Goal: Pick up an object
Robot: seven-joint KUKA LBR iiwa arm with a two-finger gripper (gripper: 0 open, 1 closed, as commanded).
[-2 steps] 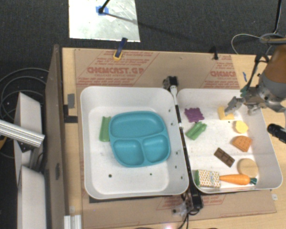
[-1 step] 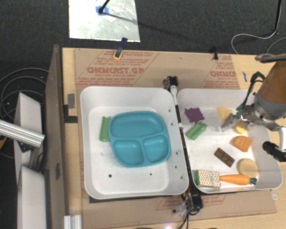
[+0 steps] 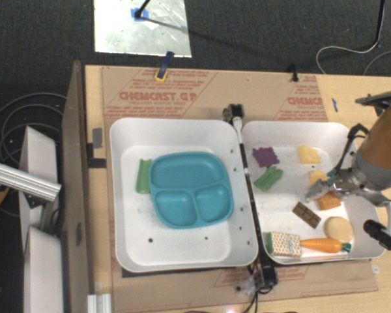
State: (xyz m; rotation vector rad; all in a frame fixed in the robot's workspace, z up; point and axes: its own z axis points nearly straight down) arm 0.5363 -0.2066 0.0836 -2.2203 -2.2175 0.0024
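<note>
The arm (image 3: 381,150) reaches in from the right edge of the bench, its orange band above a grey wrist, and the gripper (image 3: 320,189) hangs low over the right bin (image 3: 283,132). Its fingers stand narrowly parted, with nothing visible between them. Just beside the tips, on the side nearer the arm, lies a small orange block (image 3: 329,202); whether the fingers touch it cannot be told from this angle.

The right bin carries most of the items. A purple piece (image 3: 266,155) sits near its upper left, with a green piece (image 3: 268,178) just below it, tilted. A yellow piece (image 3: 308,154) lies toward the upper middle, and a smaller yellow bit (image 3: 318,175) sits just above the gripper. A brown bar (image 3: 307,214) lies on a slant below the fingers. Along the near wall rest a patterned carton (image 3: 285,243), a carrot (image 3: 324,244) touching it end to end, and a pale round roll (image 3: 339,228) just above the carrot.

The left bin (image 3: 127,194) holds a teal divided plate (image 3: 189,188) (three compartments), with a green strip (image 3: 143,176) lying against its left edge.
</note>
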